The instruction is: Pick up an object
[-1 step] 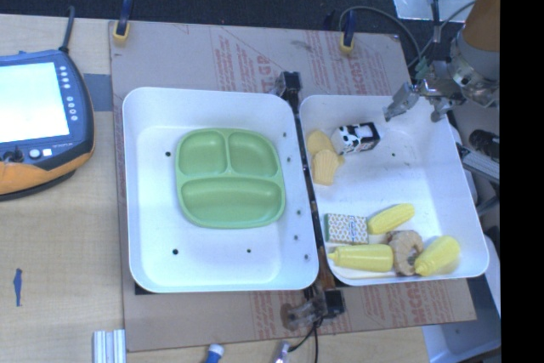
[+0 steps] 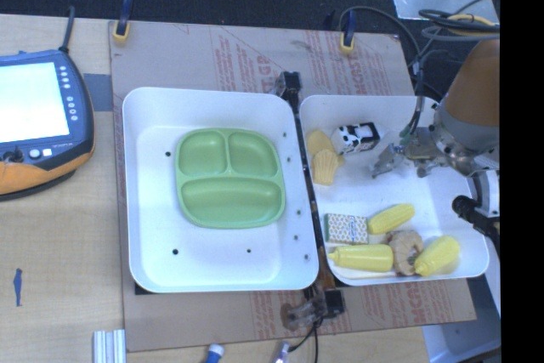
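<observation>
The right bin (image 2: 455,183) holds a black-and-white toy cow (image 2: 358,136), two pale yellow pieces (image 2: 323,155), a small patterned packet (image 2: 346,228), a yellow corn cob (image 2: 391,218), a long yellow piece (image 2: 361,258), a brown lump (image 2: 405,246) and another yellow cob (image 2: 438,255). My gripper (image 2: 400,167) hangs over the bin's upper middle, just right of the cow. Its fingers are spread open with nothing between them. The arm's grey and orange body covers the bin's right edge.
The left bin (image 2: 144,183) carries a green divided plate (image 2: 229,178). A tablet-like pendant (image 2: 38,119) lies on the bench at far left. Clamps and cables sit along the bench's back edge and between the bins.
</observation>
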Controlling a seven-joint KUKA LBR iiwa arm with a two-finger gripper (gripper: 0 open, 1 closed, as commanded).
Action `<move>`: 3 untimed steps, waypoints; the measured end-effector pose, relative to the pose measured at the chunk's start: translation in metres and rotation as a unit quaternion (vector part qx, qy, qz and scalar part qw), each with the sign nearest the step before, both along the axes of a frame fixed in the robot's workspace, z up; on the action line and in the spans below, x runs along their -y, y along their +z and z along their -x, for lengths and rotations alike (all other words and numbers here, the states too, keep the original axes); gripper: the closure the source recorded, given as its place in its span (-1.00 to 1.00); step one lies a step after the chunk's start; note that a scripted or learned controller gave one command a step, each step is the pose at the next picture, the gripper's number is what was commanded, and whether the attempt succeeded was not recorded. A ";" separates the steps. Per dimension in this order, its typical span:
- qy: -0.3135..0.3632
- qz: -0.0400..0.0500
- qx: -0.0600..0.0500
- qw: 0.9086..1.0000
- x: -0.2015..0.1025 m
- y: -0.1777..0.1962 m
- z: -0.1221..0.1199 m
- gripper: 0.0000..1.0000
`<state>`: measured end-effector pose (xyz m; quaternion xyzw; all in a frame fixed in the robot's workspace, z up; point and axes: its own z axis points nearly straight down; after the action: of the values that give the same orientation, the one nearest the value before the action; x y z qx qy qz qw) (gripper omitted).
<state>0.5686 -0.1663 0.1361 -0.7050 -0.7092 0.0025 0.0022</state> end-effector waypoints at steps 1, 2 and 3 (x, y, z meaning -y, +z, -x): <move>0.000 0.000 0.001 1.000 0.003 -0.028 0.088 -1.00; 0.000 0.001 0.005 1.000 -0.050 -0.041 0.069 -1.00; 0.002 0.003 0.007 1.000 -0.049 -0.030 0.068 1.00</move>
<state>0.5010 -0.1172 0.1057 -0.7033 -0.7108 -0.0004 -0.0046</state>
